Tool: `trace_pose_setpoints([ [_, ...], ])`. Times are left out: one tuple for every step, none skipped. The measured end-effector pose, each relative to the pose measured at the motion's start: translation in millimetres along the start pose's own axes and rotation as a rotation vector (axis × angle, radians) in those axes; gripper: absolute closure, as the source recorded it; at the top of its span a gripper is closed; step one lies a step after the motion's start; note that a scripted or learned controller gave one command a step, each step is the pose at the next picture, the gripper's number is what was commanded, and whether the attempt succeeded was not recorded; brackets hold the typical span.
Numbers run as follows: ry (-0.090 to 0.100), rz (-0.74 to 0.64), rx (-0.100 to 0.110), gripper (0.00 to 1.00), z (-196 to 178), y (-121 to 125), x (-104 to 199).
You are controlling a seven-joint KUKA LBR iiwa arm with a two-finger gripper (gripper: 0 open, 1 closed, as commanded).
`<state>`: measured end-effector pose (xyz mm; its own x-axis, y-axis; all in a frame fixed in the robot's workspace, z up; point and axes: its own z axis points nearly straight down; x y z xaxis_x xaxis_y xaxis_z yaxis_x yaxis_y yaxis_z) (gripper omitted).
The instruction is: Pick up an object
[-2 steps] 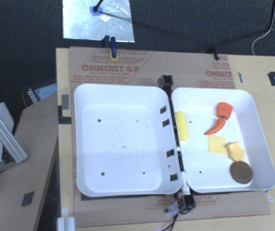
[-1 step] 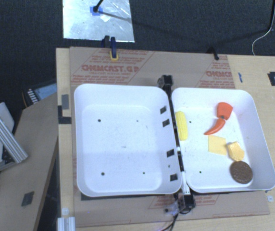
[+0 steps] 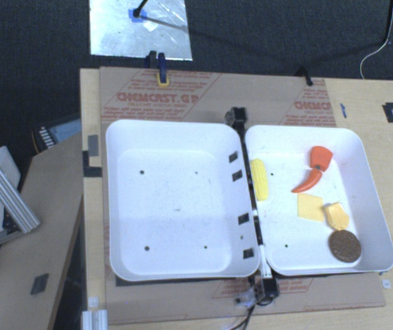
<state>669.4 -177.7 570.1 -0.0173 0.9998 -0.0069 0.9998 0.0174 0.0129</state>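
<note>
The right bin [image 3: 368,184] holds several toy foods. A yellow corn cob [image 3: 259,178] lies along its left wall. An orange carrot-like piece [image 3: 315,167] sits toward the back right. In front of it lie a flat yellow cheese slice [image 3: 310,207], a small yellow chunk [image 3: 337,216] and a round brown cookie [image 3: 345,245] near the front right corner.
The left bin [image 3: 124,150] sits beside the right one, joined by black clips along the shared wall. Both rest on a cardboard sheet [image 3: 183,96] on the bench. A shiny metal plate [image 3: 140,19] lies on the dark floor behind. An aluminium rail [image 3: 4,194] stands at far left.
</note>
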Motion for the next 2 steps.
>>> trace_pose_setpoints([
  [-0.002,-0.005,-0.003,1.00,-11.7,0.4,0.6],
  [-0.004,-0.011,-0.007,1.00,-23.4,0.7,1.3],
])
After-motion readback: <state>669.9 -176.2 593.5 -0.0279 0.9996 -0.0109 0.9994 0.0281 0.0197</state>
